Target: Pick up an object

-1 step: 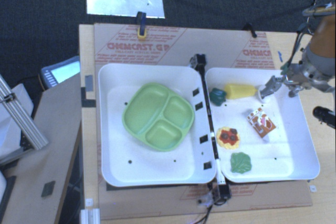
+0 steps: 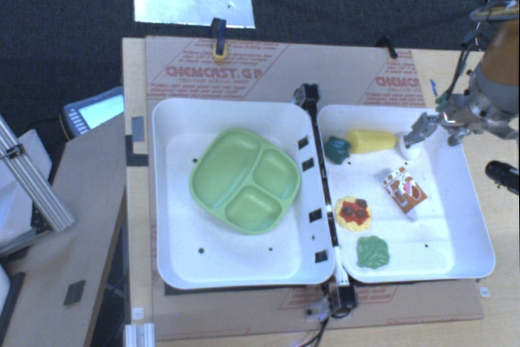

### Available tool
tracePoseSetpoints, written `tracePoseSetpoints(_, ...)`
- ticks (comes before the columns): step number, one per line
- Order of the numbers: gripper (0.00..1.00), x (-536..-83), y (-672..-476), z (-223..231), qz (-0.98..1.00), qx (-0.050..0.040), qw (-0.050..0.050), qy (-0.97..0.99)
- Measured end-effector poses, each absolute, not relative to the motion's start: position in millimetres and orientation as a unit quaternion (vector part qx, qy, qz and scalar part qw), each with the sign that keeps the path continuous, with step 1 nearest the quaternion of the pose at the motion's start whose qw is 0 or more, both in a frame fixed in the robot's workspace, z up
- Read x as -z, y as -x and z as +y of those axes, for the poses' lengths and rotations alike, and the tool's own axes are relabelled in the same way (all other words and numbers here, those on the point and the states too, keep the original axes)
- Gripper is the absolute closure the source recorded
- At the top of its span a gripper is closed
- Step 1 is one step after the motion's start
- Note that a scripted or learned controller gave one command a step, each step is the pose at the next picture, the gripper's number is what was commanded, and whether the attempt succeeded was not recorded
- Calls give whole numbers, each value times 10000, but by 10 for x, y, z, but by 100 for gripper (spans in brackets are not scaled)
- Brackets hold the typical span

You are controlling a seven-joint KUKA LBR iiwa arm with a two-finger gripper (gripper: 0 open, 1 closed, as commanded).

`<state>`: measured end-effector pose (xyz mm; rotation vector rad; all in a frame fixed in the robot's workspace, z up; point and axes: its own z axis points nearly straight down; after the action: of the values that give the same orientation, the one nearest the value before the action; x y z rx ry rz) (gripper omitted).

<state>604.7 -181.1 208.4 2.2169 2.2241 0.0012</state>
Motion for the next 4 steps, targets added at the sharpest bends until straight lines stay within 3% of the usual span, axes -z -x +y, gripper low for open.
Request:
tracePoseSetpoints(2,0,-1046,-5975,-1871,7076,4,-5,-7066)
tracePoseSetpoints(3,0,-853,-5994,-1866,7073,-15,16,-7069)
tracePoseSetpoints(4,100,-964,-5998,-1871,7076,-15,29,-7066)
